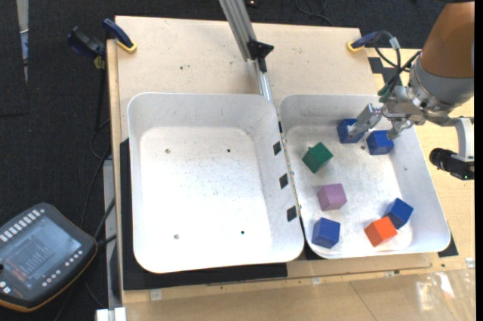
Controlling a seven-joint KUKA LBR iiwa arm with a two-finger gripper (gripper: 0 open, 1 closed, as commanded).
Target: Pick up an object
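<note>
Two blue cubes [364,137] flanking fingers [371,117]

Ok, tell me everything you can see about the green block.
The green block is a small, plain, matte cube, foam-like by its look. It sits in the right bin, near its left wall, turned so its edges run diagonal to the walls. Nothing touches it; the purple block lies just below it.

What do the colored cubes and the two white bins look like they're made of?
The cubes, such as the green cube and purple cube, look like matte foam or painted wood: flat colour, no glare. The bins look like thin moulded plastic, given the rounded corners and a soft sheen.
</note>
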